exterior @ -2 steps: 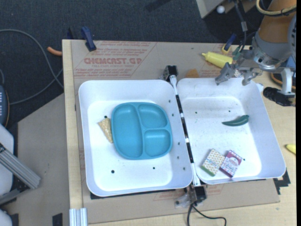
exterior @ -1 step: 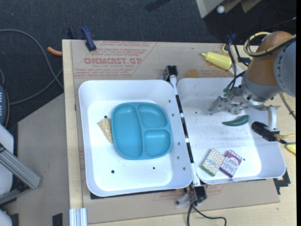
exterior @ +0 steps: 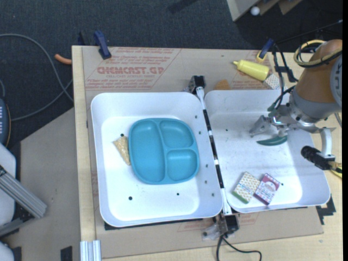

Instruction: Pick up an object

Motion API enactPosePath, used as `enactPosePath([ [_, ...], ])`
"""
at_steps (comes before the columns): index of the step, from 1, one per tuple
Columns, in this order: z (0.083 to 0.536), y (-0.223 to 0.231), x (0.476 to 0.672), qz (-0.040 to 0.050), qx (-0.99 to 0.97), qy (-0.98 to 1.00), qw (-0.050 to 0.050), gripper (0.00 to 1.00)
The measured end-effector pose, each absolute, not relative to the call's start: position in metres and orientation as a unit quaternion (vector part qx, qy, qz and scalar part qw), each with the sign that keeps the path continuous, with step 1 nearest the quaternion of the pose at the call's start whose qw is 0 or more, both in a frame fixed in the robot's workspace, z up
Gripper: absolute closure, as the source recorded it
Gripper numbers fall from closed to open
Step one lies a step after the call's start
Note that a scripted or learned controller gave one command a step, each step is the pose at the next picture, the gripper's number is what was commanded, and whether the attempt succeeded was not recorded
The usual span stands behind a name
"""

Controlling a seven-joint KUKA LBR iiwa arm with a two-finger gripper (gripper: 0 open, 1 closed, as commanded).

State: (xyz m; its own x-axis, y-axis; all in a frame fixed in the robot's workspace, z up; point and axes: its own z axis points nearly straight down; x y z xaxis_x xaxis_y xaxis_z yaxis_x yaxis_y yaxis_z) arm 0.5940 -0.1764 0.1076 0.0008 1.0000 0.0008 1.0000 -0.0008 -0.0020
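Target obj: thin curved teal-green piece (exterior: 273, 141) in the right bin (exterior: 283, 167), at about 1 o'clock of that bin's floor, lying flat; crescent shape, dark green, partly covered by the pincer above it
Pincer: pincer (exterior: 265, 125) sits low over the right bin, fingers spread apart w/ the tips pointing toward 9 o'clock; released, nothing seen between the fingers; green piece lies just beside/under it at 5 o'clock
Arm: grey arm w/ orange band (exterior: 321, 78) comes in from 3 o'clock, hides part of the bin's far right corner
Right bin, other items: 2 small flat packets at 6 o'clock of the bin, touching side by side – checkered yellow-green packet (exterior: 247, 186) & pink-red packet (exterior: 267, 188); well apart from the pincer
Left bin: left bin (exterior: 109, 145) holds 1 blue divided plate (exterior: 163, 149) w/ 3 compartments, centre; 1 tan waffle-like piece (exterior: 123, 148) tucked at the plate's 9 o'clock edge, partly under it
Tabletop: tabletop (exterior: 130, 67) is brown board w/ red print; 1 yellow bottle-like obj (exterior: 252, 68) lies at 12 o'clock behind the right bin
Clamps: 2 blue clamps, one (exterior: 101, 44) at 11 o'clock, one (exterior: 265, 48) at 1 o'clock
Count: 2 bins, 3 items in right, 2 in left
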Motion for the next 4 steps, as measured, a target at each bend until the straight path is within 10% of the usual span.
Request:
enactPosePath([
  [2,0.085,-0.181,0.588,0.0003,-0.707,-0.707,0.001,0.0],
  [3,0.095,-0.181,0.588,-0.0002,-0.708,-0.707,0.0,1.0],
  [4,0.095,-0.181,0.588,-0.0002,-0.708,-0.707,0.001,0.0],
])
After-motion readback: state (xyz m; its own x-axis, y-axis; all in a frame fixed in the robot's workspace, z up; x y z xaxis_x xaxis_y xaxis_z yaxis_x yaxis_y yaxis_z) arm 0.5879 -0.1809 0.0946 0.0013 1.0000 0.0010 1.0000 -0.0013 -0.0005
